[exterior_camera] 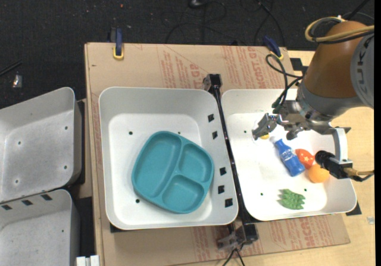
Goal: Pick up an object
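Toward the middle of the right bin point(250, 211), just below the gripper point(275, 128), lies a small blue bottle point(287, 157), on its side and slanted, its pale cap end up toward the fingers and its base pointing down to the right. It looks like a light, stiff plastic piece, smooth and rounded, so it may roll or slip out of a pinch; the fair place to take it is across the straight middle of its body, fingers set square to its long axis, not on the narrow cap. Touching or nearly touching its lower end sits a red-orange piece point(305, 156), and just beside that an orange round thing point(318, 174), both crowding the base and leaving the upper half of the bottle the freer side. A green leafy toy point(292, 199) lies apart, nearer the bin's front edge. The gripper hangs over the bottle's cap end with its fingers spread apart and nothing between them; whether a tip already touches the cap is hard to tell at this slant. Across the divider, the left bin point(119, 110) holds a teal compartment plate point(172, 171), well apart from the work.
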Controlling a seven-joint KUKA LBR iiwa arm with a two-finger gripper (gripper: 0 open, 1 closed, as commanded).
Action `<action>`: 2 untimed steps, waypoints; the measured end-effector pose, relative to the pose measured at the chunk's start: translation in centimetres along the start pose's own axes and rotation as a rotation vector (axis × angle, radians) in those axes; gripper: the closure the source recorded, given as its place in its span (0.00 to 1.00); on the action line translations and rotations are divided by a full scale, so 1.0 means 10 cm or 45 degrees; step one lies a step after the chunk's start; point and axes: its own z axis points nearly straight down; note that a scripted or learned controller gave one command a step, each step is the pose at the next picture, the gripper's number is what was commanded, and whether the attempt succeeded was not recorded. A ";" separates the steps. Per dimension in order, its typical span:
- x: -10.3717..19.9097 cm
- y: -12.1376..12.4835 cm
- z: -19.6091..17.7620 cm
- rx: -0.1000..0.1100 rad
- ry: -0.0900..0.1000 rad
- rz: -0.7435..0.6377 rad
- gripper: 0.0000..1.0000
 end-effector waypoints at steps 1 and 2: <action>-0.01 0.00 0.64 0.006 0.000 0.003 0.00; -0.01 -0.01 1.16 0.004 0.000 0.003 0.00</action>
